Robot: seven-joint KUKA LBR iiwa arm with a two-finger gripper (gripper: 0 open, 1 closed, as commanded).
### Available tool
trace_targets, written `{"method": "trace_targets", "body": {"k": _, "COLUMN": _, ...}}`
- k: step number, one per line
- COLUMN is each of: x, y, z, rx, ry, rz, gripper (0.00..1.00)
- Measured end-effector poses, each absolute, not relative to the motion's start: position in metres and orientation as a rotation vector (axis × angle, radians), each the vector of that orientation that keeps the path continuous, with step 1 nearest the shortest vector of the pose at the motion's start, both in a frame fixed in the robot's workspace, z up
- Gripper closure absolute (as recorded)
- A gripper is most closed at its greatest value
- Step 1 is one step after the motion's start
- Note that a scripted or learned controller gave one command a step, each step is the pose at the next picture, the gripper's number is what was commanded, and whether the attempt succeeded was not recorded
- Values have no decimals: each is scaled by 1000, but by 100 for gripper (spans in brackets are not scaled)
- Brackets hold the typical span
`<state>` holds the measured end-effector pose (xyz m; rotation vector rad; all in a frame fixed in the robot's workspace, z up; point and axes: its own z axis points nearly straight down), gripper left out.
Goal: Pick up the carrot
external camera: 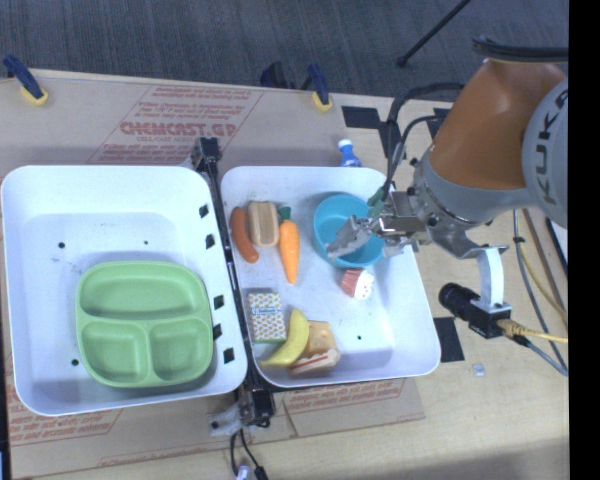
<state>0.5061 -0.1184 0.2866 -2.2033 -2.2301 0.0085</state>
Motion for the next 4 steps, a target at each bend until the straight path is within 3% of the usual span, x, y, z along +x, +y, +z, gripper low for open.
{"method": "trace_targets", "body": {"k": 1, "x": 527, "y": -102, "z": 157, "rx": -2242, "ry": -2176, "rz": 23, "gripper": 0}}
{"method": "trace_targets", "body": {"k": 2, "x": 565, "y": -105, "z": 89, "rx": -2289, "ry": -2136, "rz": 17, "gripper": 0}}
{"method": "trace_targets", "body": {"k": 3, "x": 566, "y": -106, "z": 101, "rx": -2279, "ry": -2146, "rz": 23, "gripper": 100}}
{"method": "trace_targets", "body": {"k": 4, "x": 579, "y": -33, "z": 194, "rx": -2060, "ry": -2369, "rz": 2, "gripper": 100}}
